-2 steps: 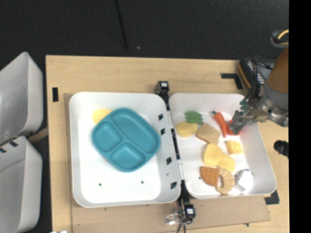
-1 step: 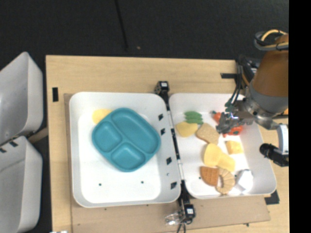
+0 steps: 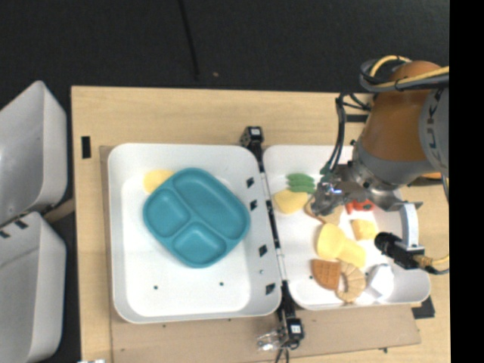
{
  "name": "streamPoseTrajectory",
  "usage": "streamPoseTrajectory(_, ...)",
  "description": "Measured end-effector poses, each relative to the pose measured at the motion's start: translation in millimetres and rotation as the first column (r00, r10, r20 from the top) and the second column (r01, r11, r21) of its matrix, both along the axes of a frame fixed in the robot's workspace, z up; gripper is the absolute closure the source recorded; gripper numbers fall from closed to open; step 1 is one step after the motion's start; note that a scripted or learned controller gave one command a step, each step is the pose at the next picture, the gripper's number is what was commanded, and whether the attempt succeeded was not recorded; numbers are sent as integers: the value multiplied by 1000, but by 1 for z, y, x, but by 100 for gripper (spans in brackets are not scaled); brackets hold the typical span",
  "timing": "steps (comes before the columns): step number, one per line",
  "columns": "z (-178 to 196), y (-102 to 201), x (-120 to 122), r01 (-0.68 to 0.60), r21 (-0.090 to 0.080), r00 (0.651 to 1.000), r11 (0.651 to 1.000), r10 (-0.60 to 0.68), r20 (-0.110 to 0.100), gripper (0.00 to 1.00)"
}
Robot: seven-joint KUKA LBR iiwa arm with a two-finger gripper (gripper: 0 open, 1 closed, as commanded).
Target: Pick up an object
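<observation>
The right bin (image 3: 299, 297) holds several small items: a green piece (image 3: 301, 181), a pale yellow piece (image 3: 289, 201), a larger yellow piece (image 3: 333, 242), a small yellow block (image 3: 364, 229), a red piece (image 3: 358, 206) and a brown and tan item (image 3: 338, 277). My gripper (image 3: 327, 199) hangs low over the upper middle of that bin, between the pale yellow piece and the red piece. The wrist hides its fingertips, and nothing can be seen held.
The left bin (image 3: 128, 278) bears a teal divided plate (image 3: 196, 215) with a yellow item (image 3: 156, 178) peeking out at its upper left. A clamp divider (image 3: 266, 225) runs between the bins. White objects (image 3: 26, 157) stand off the bench's left.
</observation>
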State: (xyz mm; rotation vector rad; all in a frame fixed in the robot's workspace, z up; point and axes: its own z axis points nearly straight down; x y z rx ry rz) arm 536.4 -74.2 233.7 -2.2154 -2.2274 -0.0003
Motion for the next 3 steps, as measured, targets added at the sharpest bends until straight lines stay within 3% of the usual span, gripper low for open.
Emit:
streamPoseTrajectory(1, 15, 53, -14, -1, 1, 1000, 1000, 1, 1, 100)
streamPoseTrajectory(2, -3, 76, -18, 1, 0, 1000, 1000, -1, -1, 100)
streamPoseTrajectory(3, 13, 65, -14, 5, -1, 1000, 1000, -5, 2, 100)
